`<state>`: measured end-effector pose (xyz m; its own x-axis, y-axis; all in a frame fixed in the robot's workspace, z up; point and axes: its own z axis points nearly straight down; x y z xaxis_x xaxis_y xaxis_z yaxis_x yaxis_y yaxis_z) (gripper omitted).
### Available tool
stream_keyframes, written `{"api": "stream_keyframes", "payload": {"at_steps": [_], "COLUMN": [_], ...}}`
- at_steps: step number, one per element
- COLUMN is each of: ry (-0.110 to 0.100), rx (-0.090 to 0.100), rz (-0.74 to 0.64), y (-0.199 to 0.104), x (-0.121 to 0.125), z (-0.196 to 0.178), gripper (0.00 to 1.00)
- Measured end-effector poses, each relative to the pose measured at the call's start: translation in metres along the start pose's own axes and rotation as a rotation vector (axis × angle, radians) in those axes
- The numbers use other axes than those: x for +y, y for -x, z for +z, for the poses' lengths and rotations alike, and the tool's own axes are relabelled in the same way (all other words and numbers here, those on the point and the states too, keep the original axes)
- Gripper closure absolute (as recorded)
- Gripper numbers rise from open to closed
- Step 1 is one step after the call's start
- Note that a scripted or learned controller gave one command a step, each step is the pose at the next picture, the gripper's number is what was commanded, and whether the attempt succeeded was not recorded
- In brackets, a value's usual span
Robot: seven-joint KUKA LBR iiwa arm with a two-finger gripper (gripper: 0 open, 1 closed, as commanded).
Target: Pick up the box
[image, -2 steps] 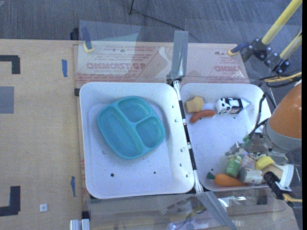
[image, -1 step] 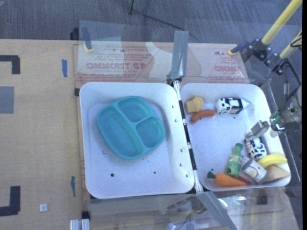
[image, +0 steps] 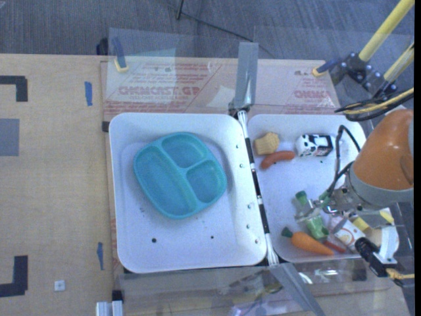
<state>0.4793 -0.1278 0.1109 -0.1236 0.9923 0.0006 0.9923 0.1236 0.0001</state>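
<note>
A small green box (image: 316, 228) lies in the right bin (image: 289, 127), near its front edge, just above an orange carrot (image: 311, 243). My gripper (image: 327, 205) hangs low over the bin's right half, directly behind the box and slightly to its right. The wrist and cables hide the gripper's tips. Part of the box's right side is covered by the gripper's hardware.
In the right bin also lie a green bottle (image: 302, 199), a red piece (image: 336, 246), a tan block (image: 266, 143), a red-orange sausage (image: 279, 157) and a black-and-white cow toy (image: 314, 145). A blue divided plate (image: 180, 174) sits in the left bin (image: 131, 242).
</note>
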Motion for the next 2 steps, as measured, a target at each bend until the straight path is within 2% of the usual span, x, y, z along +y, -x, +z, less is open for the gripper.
{"api": "stream_keyframes", "payload": {"at_steps": [1, 2], "ry": [0.002, 0.003], "rx": [-0.002, -0.001], "rz": [-0.094, -0.069], "y": [-0.005, 0.017], "x": [0.002, -0.001], "z": [-0.137, 0.016], "gripper": [0.0, 0.0]}}
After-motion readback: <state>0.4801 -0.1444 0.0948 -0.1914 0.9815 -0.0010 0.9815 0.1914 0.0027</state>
